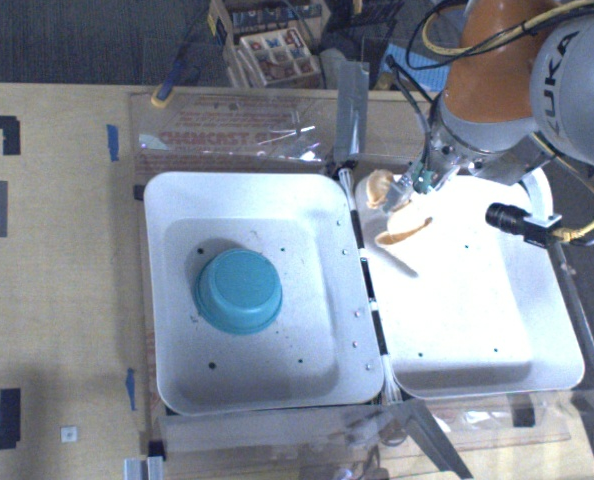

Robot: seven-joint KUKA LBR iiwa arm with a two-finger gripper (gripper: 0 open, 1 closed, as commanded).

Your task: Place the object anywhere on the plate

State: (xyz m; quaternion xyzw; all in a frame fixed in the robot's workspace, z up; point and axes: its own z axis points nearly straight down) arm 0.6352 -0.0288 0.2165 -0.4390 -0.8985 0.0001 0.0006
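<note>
I cannot tell the gripper's (417, 180) state above the tan curved object (404, 232); a weak grasp could miss the round blue plastic plate (239, 290).

Fixed overhead view, angled down across a bench with two white bins: left bin (177, 368) and right bin (477, 358) side by side, both fully in frame at middle distance. Arm (517, 58) entering from upper right; cluttered floor beyond the far edge.

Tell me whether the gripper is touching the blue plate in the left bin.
Apart. The camera view shows the gripper over the right bin's far left corner, while the blue plate sits in the left bin, with the bins' rims between them.
</note>
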